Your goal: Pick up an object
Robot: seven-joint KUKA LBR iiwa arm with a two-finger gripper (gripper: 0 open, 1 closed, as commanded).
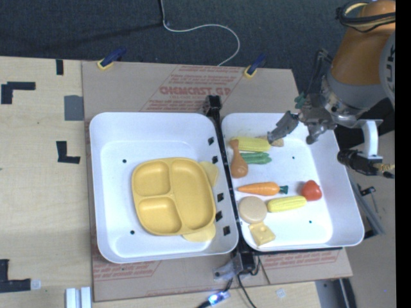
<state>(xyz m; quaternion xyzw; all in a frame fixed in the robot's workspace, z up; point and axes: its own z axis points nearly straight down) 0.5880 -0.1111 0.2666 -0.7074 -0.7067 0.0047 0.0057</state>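
Note:
My gripper [300, 131] hangs over the back of the right bin [334, 172], open with nothing between its fingers. One finger [281, 129] points down-left towards a yellow corn cob [250, 144] at the bin's back left; whether it touches the cob I cannot tell. Next to that cob lie a green vegetable [258, 159] and a brown drumstick [238, 163]. Further forward are an orange carrot [259, 188], a red tomato [311, 190], a second corn cob [286, 204], a round beige bun [251, 209] and a cheese wedge [262, 234].
The left bin [109, 172] holds a yellow divided plate [173, 194]. A black divider with clips [221, 172] runs between the bins. A white cable [205, 31] lies on the dark floor behind the bench. Bare white floor shows at the right bin's right side.

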